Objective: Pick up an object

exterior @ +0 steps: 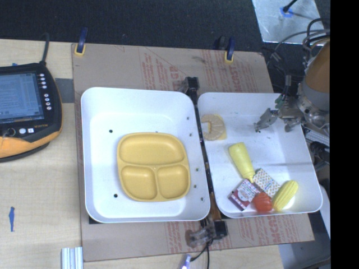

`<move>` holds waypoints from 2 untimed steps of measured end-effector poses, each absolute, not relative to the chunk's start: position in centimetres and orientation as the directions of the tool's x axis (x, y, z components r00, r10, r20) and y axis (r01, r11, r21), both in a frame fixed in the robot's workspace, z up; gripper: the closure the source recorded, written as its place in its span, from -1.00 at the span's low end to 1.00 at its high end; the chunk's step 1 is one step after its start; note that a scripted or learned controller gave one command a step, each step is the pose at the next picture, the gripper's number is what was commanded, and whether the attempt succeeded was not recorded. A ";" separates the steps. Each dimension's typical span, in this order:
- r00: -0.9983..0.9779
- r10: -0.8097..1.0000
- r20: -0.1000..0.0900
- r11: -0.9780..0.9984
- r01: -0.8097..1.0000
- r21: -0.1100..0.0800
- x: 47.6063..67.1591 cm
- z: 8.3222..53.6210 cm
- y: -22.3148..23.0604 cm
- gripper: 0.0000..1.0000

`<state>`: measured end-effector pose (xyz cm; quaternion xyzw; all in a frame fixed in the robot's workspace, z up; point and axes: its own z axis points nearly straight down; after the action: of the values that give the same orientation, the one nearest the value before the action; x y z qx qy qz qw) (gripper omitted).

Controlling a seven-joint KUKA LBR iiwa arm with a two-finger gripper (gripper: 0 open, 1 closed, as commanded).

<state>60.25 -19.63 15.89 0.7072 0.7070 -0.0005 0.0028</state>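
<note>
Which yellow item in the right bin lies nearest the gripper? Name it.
The yellow bottle, lying mid-bin; the corn cob lies farther from the gripper, near the front corner.

Even, fairly bright overhead light washes out the two shallow white plastic bins (92,150) to near glare with only faint shadows inside their walls, while the dark floor at the top (157,4) stays dim and the whole picture is slightly soft and grainy.

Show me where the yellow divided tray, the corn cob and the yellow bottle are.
Tray (152,166), camera view, on the ridge where its three compartments meet.
Corn cob (285,195), camera view, middle of the cob.
Bottle (242,160), camera view, middle of its body.
</note>
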 end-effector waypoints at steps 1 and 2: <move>-0.009 1.000 0.004 0.009 1.000 -0.011 54.9 8.9 -11.5 -1.00; -0.005 1.000 -0.001 0.005 1.000 0.002 62.1 11.8 -14.0 -1.00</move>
<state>62.10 -13.97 11.81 0.7054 0.7088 0.0004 0.0010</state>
